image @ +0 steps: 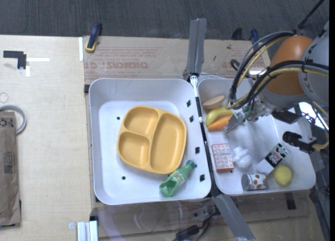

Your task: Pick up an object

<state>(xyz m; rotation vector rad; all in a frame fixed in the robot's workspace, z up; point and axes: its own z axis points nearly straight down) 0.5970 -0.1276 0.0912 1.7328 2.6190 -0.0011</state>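
In the camera view, the gripper hangs low at the right bin's ten o'clock corner, just beside the carrot and banana; whether it is open or closed I cannot tell. To pick cleanly, it probably should centre over one item, since the two touch. The yellow plate sits in the left bin.

Two white bins, one yellow plate, one green bottle
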